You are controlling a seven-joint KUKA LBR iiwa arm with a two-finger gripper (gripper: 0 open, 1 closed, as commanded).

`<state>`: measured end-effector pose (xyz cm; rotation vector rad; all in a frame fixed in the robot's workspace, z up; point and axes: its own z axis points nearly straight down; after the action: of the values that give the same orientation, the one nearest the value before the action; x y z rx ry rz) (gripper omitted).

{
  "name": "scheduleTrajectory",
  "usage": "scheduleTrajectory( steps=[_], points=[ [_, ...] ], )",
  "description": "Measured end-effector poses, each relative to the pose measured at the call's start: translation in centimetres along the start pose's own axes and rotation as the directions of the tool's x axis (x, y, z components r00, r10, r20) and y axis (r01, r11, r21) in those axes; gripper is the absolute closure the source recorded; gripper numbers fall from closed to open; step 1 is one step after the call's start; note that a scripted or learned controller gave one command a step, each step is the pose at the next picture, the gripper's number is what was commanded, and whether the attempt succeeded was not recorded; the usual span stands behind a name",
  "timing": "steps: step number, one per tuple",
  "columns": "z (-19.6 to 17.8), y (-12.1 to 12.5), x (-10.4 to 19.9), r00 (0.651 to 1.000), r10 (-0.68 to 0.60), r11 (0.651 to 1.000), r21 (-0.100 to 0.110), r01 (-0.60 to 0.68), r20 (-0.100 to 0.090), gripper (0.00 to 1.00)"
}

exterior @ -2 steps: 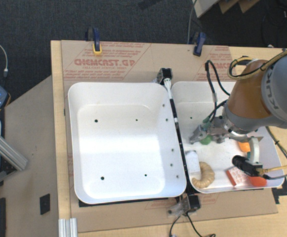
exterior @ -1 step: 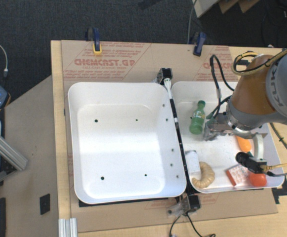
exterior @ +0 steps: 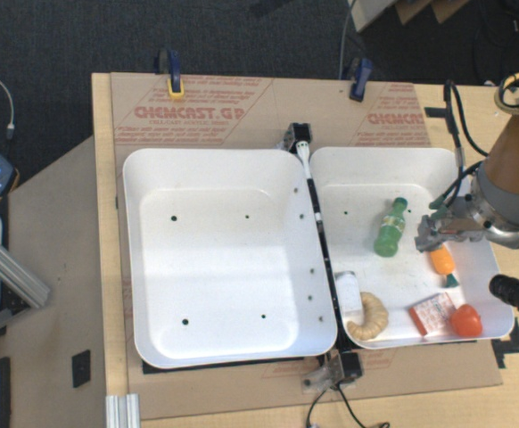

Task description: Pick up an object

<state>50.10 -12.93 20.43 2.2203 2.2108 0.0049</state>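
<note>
Gripper (exterior: 434,233): low over the right bin (exterior: 366,163), near its right wall; finger state cannot be told from this angle.

Orange carrot-like piece (exterior: 441,259): immediately below the gripper, touching or nearly touching it; whether it sits between the fingers cannot be told.

Green bottle (exterior: 390,228): just left of the gripper, lying tilted on the bin floor, cap end up-view.

Red-and-white packet (exterior: 432,314): below the gripper, toward the near wall.

Red tomato-like item (exterior: 465,320): just right of the packet.

Tan croissant-shaped item (exterior: 370,317): below-left of the gripper, beside a white object (exterior: 346,288).

Left bin (exterior: 215,257): well left of the gripper.
</note>
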Motion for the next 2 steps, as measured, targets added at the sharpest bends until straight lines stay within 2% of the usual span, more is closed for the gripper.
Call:
scheduleTrajectory(
  steps=[1, 2],
  points=[
    [0.6, 0.0, 0.2, 1.0, -0.004, 1.0, 0.007, 0.004, -0.003, 0.0],
    [9.7, 5.9, 0.3, 1.0, -0.007, 1.0, 0.01, 0.007, -0.003, 0.0]
  ],
)
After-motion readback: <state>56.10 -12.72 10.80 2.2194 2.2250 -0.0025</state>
